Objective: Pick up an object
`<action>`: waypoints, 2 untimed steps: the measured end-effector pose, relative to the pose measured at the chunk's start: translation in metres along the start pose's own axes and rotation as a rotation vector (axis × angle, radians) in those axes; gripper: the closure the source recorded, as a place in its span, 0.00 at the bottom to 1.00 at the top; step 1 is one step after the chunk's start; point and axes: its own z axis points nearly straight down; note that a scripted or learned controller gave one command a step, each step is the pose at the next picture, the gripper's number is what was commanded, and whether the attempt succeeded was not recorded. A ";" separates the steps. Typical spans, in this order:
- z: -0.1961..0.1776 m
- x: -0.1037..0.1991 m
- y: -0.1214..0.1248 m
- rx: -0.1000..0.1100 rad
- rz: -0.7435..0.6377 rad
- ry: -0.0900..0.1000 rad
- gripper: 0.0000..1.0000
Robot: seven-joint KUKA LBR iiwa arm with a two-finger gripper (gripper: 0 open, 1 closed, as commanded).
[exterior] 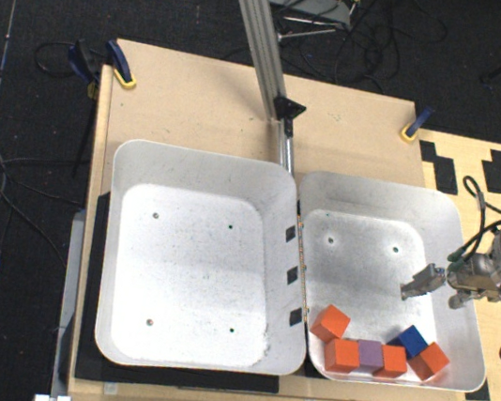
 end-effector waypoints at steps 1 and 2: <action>0.096 -0.034 0.057 0.004 -0.002 -0.001 0.00; 0.082 -0.034 0.058 -0.002 -0.004 -0.002 1.00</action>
